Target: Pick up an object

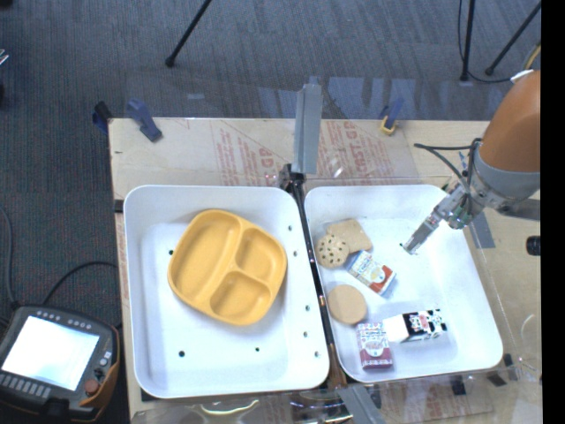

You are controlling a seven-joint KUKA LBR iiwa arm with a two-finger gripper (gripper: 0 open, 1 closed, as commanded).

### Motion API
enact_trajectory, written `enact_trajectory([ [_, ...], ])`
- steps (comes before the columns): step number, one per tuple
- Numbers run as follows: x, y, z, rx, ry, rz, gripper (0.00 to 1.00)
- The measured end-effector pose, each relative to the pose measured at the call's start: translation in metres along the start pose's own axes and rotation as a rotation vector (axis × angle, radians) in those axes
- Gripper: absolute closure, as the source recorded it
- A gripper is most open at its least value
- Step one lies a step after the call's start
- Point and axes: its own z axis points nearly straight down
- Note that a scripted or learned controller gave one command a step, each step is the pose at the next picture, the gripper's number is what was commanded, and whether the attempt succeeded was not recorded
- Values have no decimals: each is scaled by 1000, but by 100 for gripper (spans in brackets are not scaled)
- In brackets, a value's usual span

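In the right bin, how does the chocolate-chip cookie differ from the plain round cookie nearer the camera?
The chocolate-chip cookie is speckled with dark chips; the plain cookie is a smooth, even tan. The chip cookie looks smaller and overlaps a cracker-like piece; the plain cookie looks larger and lies apart from it, near the red carton. Both are round, lie flat, and sit along the right bin's left side.

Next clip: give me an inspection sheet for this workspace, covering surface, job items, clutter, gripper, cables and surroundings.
Surface: bench bearing left bin and right bin.
Job's things: in right bin, chocolate-chip cookie, toast slice, plain round cookie, three small cartons.
Clutter: yellow divided plate in left bin.
Gripper: gripper above right bin, holding nothing.
Cables: black cables near the arm.
Surroundings: tripod legs, teach pendant, carpet.
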Motion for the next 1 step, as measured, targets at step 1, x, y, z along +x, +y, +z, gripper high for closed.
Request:
enact_trajectory([
  [1, 73, 3, 42, 6, 7, 246, 0],
])
